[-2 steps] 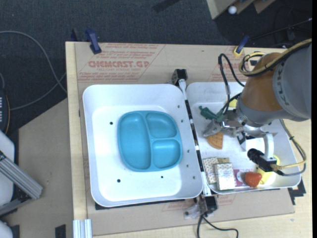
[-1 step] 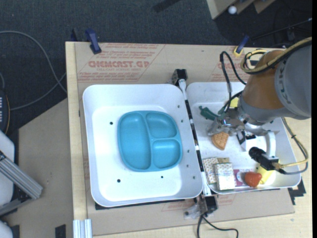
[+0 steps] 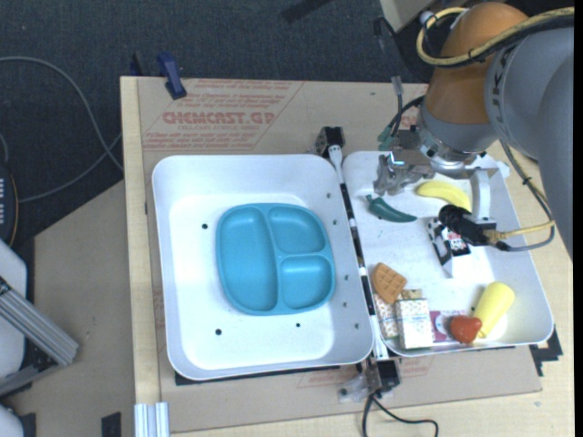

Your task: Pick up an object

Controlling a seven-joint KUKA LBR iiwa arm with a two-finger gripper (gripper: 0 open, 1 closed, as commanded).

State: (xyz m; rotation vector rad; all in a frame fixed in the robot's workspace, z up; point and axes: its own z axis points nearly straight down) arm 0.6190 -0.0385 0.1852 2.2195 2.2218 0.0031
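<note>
Banana (image 3: 444, 192) lies in the right bin (image 3: 537, 289), just to the right of my hand (image 3: 392, 178), apart from it. I cannot tell how my hand is set. A teal tool (image 3: 392, 210) lies just below it. The blue divided plate (image 3: 273, 258) sits well to its left.

We read red print, "CHEMCAST GP", on the brown sheet (image 3: 219, 116) behind the bins. Smaller red lines run above and below it, but we cannot make them out.
</note>
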